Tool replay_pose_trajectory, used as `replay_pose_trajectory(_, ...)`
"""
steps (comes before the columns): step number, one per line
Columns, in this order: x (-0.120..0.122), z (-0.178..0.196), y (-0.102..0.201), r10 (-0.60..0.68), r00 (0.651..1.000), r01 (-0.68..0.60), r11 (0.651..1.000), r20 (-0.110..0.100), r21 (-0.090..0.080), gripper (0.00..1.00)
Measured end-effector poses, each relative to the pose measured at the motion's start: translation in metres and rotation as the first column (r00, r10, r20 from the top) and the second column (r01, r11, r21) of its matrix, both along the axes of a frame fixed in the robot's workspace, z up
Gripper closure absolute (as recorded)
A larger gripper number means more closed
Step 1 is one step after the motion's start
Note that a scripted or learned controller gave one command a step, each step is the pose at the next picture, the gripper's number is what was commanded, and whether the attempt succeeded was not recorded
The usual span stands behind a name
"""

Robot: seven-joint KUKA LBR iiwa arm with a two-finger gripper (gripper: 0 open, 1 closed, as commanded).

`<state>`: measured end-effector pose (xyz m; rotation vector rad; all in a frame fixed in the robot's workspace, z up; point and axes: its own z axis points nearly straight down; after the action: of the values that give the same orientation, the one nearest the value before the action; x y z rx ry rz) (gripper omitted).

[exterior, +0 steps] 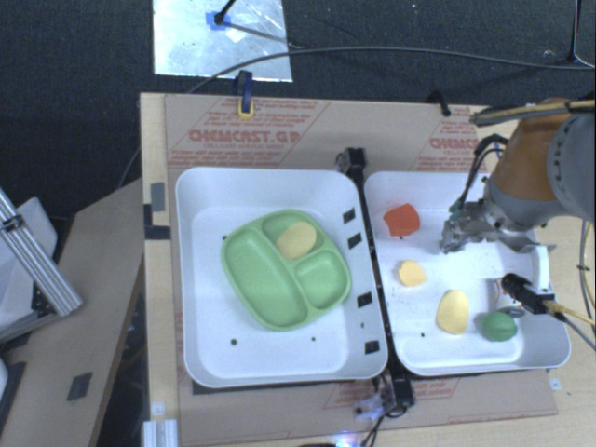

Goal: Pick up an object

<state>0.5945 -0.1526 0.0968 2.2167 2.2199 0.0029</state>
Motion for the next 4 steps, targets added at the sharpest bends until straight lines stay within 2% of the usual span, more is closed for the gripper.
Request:
replay_pose_trajectory(3,0.003,0.138,-0.012,0.003,1.0,-0.003,1.0,0.002,0.0,1.0)
replay_pose_trajectory(4,-0.018,0.136,0.035,0.007,1.0,-0.007,1.0,-0.004,0.003,1.0)
